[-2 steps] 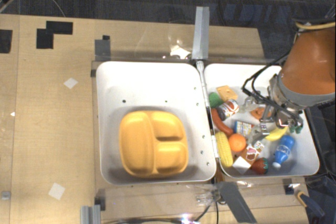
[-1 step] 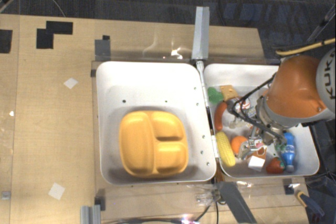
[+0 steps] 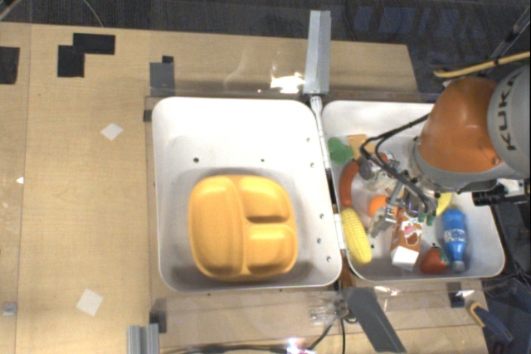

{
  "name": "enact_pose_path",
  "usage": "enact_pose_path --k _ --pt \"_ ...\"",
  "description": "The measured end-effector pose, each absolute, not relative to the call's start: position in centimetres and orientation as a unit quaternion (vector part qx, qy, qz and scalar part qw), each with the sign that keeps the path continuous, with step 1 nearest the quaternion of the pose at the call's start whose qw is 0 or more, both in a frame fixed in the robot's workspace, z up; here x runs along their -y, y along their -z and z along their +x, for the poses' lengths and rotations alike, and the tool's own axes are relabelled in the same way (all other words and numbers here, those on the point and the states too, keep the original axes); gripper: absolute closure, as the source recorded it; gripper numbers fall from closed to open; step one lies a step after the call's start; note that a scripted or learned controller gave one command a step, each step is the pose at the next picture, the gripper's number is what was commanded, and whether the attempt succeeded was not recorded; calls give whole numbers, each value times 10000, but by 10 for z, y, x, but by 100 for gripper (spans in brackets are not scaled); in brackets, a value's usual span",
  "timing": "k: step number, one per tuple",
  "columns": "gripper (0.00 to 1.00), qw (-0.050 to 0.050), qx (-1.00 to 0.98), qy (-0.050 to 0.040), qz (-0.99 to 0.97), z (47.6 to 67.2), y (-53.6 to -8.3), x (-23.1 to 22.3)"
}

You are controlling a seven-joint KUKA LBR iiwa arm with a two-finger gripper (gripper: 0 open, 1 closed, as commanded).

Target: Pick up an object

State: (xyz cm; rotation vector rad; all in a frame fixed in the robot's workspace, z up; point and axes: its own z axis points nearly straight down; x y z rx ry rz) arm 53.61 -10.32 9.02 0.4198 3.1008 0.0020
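Note:
The right bin (image 3: 496, 263) holds a heap of small toy foods. Among them are a yellow corn cob (image 3: 356, 234) by the left wall, a green piece (image 3: 339, 150) at the back and a red-orange piece (image 3: 348, 180) beside it. A blue bottle (image 3: 454, 238), a red fruit (image 3: 433, 259) and a white block (image 3: 404, 256) lie along the front right. My gripper (image 3: 390, 215) is down low in the middle of this heap, just right of the corn, over an orange piece (image 3: 377, 205) and a reddish carton (image 3: 408, 234). Cables and the wrist hide its tips.
The left bin (image 3: 232, 137) carries a yellow compartment tray (image 3: 242, 224) in its front half. A metal post (image 3: 318, 54) stands at the back between the bins. The arm's orange band (image 3: 460, 128) hangs over the right bin's back right corner.

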Motion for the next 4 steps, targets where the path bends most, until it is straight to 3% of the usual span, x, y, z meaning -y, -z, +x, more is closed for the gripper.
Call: enact_pose_path --k 1,2,3,4 --pt "100 147 -9912 -5 1313 541 -104 102" --pt "100 40 -9590 -8 2834 573 -111 100" --pt "100 105 -9765 -17 2153 578 -94 113" --pt "100 83 -9800 -11 1989 614 -161 102"
